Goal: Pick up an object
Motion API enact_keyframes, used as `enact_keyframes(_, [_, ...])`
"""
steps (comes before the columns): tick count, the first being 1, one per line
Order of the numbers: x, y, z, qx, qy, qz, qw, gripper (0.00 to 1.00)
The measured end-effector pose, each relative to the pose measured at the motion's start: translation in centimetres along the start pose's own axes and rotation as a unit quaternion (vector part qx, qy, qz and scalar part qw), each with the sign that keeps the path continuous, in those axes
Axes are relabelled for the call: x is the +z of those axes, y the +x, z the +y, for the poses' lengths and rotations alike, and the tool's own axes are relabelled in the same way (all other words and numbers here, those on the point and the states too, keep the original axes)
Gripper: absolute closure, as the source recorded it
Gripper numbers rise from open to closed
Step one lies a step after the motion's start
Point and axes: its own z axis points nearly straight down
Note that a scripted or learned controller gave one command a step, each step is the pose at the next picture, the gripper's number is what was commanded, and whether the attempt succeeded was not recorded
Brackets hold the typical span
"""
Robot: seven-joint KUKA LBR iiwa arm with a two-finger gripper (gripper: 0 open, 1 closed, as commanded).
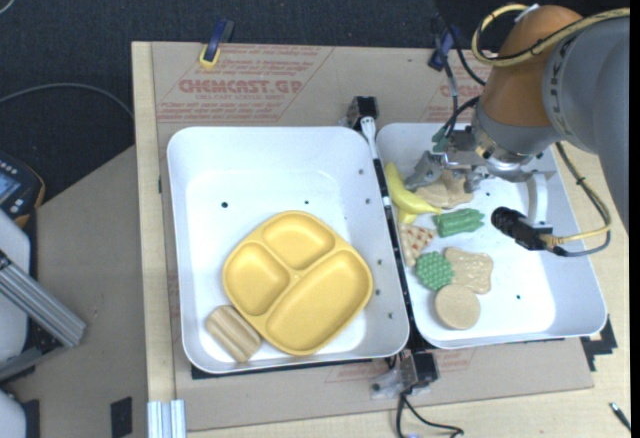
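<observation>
My gripper (447,169) hangs low over the back left part of the right bin (555,296), right above a beige, flat food piece (447,195). A yellow banana (399,193) lies just left of it along the bin's left wall. In front of the gripper lie a green pickle-like piece (458,222), a checked cracker (416,241), a round green bumpy piece (434,270), a tan toast-shaped piece (471,269) and a round tan cookie (456,307). Nothing is seen lifted off the bin floor.
The left bin (260,176) holds a yellow divided plate (297,281) and a tan ridged block (233,331) at its front left corner. The grey arm with its orange band (525,76) reaches in from the back right. A black cable plug (515,224) hangs over the right bin.
</observation>
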Motion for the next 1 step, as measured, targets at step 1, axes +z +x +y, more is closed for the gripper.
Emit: enact_keyframes(1, [0.34,-0.47,-0.79,0.0,-0.007,-0.003,1.0,0.0])
